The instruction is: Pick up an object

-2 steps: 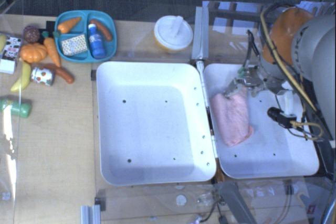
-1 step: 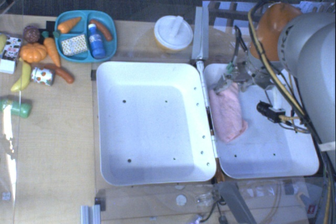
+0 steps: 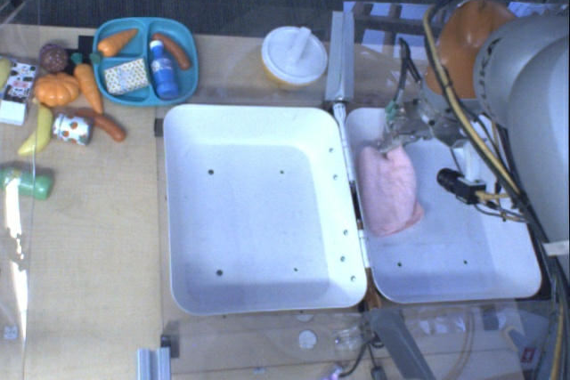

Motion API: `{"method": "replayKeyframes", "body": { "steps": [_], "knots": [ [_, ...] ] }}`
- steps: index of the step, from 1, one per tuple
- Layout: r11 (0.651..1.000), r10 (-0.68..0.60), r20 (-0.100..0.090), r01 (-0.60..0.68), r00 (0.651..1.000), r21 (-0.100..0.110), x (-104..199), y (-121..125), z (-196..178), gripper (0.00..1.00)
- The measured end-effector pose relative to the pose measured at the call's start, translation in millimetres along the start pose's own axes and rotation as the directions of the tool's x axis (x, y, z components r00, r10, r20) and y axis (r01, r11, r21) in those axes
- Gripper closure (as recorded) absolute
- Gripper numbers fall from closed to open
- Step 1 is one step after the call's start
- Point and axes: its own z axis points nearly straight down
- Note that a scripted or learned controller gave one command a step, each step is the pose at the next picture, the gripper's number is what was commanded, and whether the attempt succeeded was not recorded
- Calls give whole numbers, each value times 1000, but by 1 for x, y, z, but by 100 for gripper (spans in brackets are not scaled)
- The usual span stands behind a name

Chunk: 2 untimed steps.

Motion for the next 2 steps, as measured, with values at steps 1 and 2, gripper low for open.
{"method": "replayKeyframes", "body": {
  "steps": [1, 2],
  "knots": [
    [962, -273, -4, 273, 962, 14, 8, 12, -83, 100],
    [964, -264, -5, 264, 965, 16, 10, 10, -82, 100]
  ]
}}
